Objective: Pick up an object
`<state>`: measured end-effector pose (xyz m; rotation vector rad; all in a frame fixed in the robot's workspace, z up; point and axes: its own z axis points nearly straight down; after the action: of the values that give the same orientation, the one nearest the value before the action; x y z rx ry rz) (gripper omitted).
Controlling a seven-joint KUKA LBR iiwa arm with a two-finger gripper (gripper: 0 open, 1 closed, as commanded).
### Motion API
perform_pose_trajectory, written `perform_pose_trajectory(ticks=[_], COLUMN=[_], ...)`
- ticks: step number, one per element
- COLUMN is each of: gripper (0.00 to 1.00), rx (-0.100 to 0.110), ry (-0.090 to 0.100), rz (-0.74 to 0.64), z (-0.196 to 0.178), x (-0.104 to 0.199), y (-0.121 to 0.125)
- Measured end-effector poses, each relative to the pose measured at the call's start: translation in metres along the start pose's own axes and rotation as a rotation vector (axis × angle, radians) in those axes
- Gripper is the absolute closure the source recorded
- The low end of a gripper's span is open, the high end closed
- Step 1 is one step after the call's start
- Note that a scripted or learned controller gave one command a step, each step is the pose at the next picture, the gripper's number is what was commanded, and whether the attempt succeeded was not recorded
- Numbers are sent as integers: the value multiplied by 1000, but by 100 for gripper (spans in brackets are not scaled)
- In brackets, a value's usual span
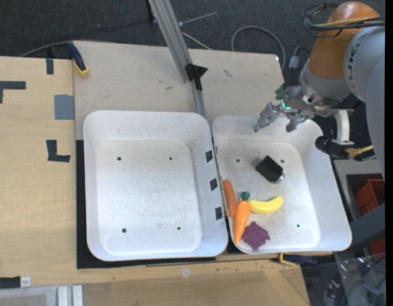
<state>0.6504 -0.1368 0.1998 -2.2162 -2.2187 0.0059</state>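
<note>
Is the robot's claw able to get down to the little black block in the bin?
Probably yes. The gripper hangs open over the far rim of the right bin, and the black block lies by itself just below it. Nothing covers the block; the banana and carrots sit apart, nearer the front.

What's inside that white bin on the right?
The right bin holds a black block, a yellow banana, two carrots and a purple piece. What lies underneath them is covered.

Jaws (pixel 276 121) apart, empty, above right bin (pixel 324 171).
</note>
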Motion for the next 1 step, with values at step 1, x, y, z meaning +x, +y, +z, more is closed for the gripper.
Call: perform_pose_trajectory(ticks=[1], gripper=[0], rx=[-5], ry=[-2], rz=[-2], z=[-3], x=[0], y=[1])
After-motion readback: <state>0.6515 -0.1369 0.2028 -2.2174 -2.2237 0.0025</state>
